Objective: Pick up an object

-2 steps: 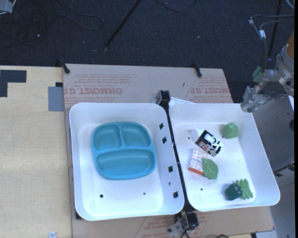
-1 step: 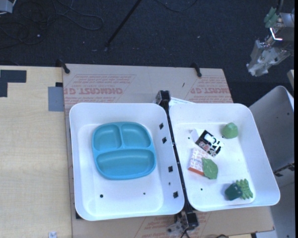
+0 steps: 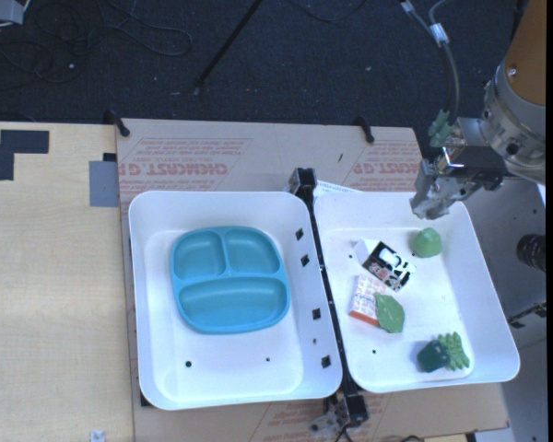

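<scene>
Nearest, dark green toy (image 3: 441, 353) lies in right bin (image 3: 493, 293); my gripper (image 3: 435, 205) hovers above light green ball (image 3: 427, 242), grip state unclear

Pale green lump (image 3: 428, 242), far right bin, lying loose near the back wall

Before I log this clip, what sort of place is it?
Probably a robotics lab bench for pick trials: two white bins on cardboard, loose cables on dark carpet behind, and the arm's gripper over the right bin.
</scene>
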### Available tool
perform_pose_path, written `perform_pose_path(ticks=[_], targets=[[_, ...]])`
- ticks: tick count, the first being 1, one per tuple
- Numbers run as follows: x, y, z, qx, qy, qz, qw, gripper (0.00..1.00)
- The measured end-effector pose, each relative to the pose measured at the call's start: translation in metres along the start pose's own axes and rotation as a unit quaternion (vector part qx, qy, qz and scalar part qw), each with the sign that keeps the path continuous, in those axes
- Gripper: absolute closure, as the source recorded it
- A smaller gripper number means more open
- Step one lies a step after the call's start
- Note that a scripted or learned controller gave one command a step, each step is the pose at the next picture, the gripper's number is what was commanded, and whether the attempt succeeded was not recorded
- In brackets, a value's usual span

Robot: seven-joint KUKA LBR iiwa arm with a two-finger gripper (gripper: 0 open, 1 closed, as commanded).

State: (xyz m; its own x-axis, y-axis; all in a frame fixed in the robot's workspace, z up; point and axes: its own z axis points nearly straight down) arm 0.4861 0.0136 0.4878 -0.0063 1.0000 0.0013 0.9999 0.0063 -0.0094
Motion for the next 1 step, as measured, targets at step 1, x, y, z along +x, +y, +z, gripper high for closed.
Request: perform_pose_path(ticks=[1], targets=[[0.0385, -0.0100, 0.0185, -0.002, -0.001, 0.001, 1.0000, 1.00]])
